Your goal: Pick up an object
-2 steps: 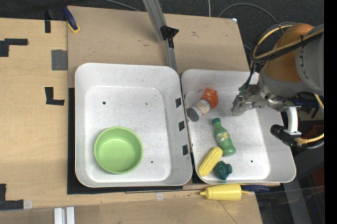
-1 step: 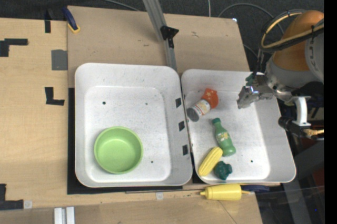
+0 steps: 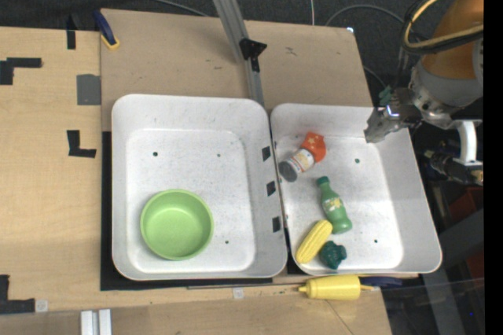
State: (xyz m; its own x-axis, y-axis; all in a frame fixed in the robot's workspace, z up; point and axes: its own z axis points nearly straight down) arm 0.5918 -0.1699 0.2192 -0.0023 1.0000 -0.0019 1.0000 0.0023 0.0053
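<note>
The wooden bench carries two shallow white plastic bins side by side. The left white bin holds one thing, a round light-green plastic bowl, which sits toward 7 o'clock of that bin, open side up. The right white bin holds the small objects. Outside the bins, a yellow plastic bottle lies on its side on the bench, just beside the lower rim of the right bin at 6 o'clock.

The grey arm with the orange band comes in from 3 o'clock, and its two-finger metal pincer stands over the upper rim of the right bin, about 1 o'clock of that bin. The fingers are too small and dark to read — I cannot tell if the pincer is wide or narrow, and nothing shows between them.

The objects lie apart from the pincer, all toward 7 to 8 o'clock from it. Nearest is a small bottle with orange top and grey cap, lying tilted. Below it a green plastic bottle with yellow label lies on its side. Next, at 6 o'clock of the bin, a yellow toy corn cob leans against the left wall, and a small dark-green lumpy toy touches it — this one is the farthest from the pincer.
</note>
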